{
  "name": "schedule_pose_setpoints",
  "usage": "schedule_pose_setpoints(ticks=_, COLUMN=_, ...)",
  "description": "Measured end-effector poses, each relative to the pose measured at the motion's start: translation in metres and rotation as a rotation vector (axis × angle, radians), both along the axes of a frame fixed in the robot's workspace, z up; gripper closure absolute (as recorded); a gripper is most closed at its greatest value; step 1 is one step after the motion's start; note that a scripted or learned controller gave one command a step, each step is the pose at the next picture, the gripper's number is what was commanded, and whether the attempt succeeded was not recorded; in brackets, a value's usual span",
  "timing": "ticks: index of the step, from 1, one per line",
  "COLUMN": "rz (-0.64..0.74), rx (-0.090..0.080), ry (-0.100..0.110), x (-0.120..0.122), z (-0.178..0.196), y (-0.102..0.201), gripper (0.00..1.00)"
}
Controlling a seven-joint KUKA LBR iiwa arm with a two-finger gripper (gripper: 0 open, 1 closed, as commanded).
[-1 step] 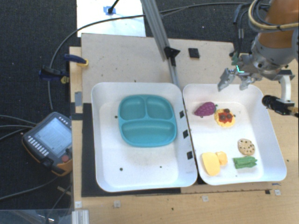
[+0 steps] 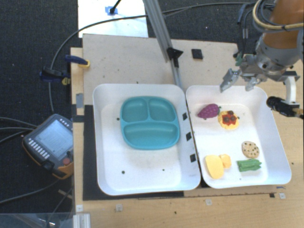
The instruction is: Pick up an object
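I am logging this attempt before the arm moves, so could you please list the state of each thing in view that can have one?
gripper: open, holding nothing, above the right bin's far edge.
teal plate: lying flat in the left bin, compartments bare.
grapes: loose in the right bin, untouched.
pizza piece: flat beside the grapes.
cookie: lying flat.
cheese: flat, next to a smaller yellow piece.
green vegetable: on its side.
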State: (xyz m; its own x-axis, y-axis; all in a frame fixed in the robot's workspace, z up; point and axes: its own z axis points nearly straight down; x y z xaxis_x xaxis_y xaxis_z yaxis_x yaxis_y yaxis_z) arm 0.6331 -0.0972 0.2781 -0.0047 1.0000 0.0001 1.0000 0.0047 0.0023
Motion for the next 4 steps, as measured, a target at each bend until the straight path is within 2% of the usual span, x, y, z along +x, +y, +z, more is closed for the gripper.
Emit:
schedule_pose_setpoints(ticks=1, rz=-0.003, rx=-0.001, ry=0.003, x=-0.003, z=-0.042, y=0.001, gripper=0.00)
schedule_pose_setpoints(ticks=3, rz=-0.003, rx=0.000, ry=0.005, x=-0.006, z=-0.168, y=0.002, gripper=0.00)
schedule_pose_setpoints(ticks=4, rz=-0.003, rx=-0.001, ry=-0.002, x=-0.004, z=-0.153, y=0.002, gripper=1.00)
